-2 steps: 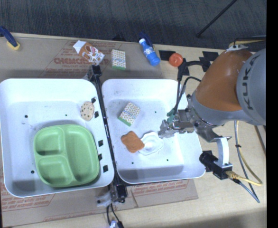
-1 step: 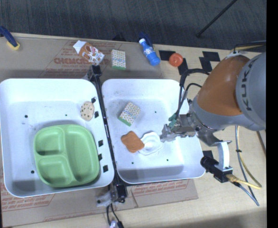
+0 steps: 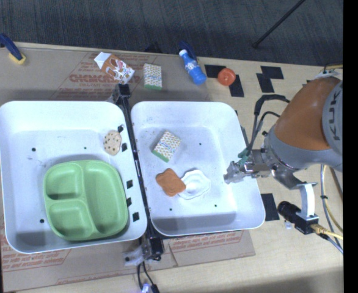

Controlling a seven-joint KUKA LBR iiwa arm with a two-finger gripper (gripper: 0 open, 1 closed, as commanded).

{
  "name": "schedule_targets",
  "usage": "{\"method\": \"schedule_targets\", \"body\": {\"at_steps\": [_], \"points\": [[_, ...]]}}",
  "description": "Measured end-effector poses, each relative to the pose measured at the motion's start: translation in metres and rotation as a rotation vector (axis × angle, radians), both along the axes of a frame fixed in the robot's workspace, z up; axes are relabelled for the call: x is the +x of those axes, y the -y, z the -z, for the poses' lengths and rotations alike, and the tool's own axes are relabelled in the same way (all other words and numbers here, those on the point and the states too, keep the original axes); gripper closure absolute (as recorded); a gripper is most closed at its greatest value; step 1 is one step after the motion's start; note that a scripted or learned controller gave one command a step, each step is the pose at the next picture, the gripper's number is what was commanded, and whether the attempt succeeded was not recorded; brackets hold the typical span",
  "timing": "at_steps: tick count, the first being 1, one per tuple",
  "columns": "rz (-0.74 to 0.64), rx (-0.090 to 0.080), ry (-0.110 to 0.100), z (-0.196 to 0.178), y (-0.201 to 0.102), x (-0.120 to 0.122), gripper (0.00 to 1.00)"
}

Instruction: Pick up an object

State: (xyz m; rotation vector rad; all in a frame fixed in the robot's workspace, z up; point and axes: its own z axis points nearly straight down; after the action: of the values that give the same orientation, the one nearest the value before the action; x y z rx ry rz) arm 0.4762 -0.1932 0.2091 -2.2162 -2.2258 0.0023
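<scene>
In the right bin (image 3: 228, 118) lie a green-and-white packet (image 3: 166, 146), an orange piece (image 3: 170, 182) and a white piece (image 3: 195, 183) that touches the orange one. My gripper (image 3: 235, 172) hangs at the right bin's right wall, to the right of the white piece and apart from it. Nothing shows between its fingers. The left bin (image 3: 20, 121) holds a green divided tray (image 3: 84, 199) and a small speckled cookie (image 3: 112, 142) near its right wall.
Behind the bins on the cardboard lie a snack wrapper (image 3: 113, 69), a small green packet (image 3: 152, 76), a blue bottle (image 3: 192, 66), an orange ball (image 3: 226, 75) and a blue-and-yellow clamp (image 3: 12, 49). The arm's grey and orange body (image 3: 304, 130) fills the right side.
</scene>
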Motion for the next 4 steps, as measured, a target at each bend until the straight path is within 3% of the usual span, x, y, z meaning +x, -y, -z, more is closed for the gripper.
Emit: {"method": "schedule_targets", "body": {"at_steps": [1,2,3,4], "points": [[-0.002,0.001,0.002,-0.064,-0.032,0.001,1.0],[-0.003,0.001,0.0,-0.027,-0.05,0.001,1.0],[-0.004,0.001,-0.002,-0.028,-0.071,0.001,1.0],[-0.002,0.001,-0.004,0.003,0.001,-0.001,1.0]]}}
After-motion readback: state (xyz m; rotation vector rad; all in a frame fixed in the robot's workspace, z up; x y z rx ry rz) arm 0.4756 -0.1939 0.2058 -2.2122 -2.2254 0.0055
